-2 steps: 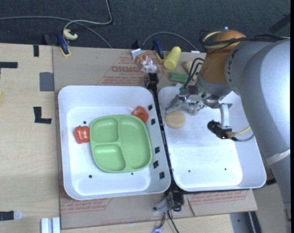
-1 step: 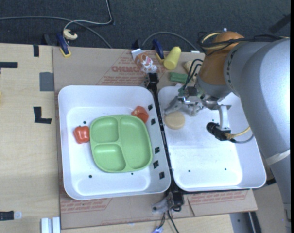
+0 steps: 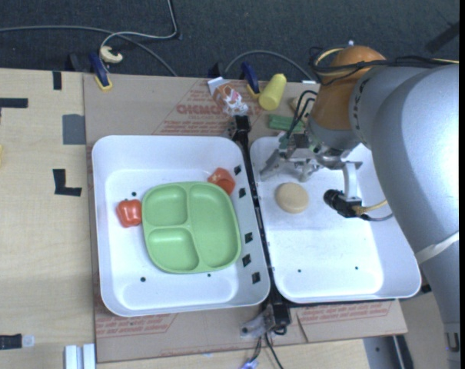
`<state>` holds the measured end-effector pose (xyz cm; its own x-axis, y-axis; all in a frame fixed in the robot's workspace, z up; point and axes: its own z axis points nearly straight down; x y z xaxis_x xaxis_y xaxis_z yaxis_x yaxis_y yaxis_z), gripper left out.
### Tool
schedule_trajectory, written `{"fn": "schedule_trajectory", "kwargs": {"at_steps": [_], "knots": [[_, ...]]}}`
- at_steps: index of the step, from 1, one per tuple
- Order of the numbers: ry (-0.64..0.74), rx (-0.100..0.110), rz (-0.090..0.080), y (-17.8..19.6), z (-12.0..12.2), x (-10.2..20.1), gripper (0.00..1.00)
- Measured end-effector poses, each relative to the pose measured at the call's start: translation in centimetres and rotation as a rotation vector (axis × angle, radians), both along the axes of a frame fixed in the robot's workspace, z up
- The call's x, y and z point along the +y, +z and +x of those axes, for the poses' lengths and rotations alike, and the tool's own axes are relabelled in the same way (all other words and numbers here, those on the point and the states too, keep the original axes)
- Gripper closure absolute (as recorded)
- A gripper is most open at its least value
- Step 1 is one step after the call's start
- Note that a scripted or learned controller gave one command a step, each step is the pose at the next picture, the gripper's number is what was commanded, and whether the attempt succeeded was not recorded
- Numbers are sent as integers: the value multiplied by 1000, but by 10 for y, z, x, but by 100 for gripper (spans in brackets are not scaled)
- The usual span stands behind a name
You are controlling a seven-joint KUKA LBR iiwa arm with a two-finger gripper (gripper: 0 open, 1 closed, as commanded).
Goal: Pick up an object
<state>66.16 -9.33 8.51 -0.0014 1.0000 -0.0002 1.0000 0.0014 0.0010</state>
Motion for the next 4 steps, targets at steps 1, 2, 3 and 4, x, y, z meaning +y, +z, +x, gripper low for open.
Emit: {"fn": "schedule_trajectory", "kwargs": {"at_steps": [1,2,3,4], "knots": [[0,-1,-2,1,-30,-8,0],[1,-2,-2,11,-30,-8,100],[1,0,-1,113,-17,12,100],[1,2,1,145,-63,62,100]]}}
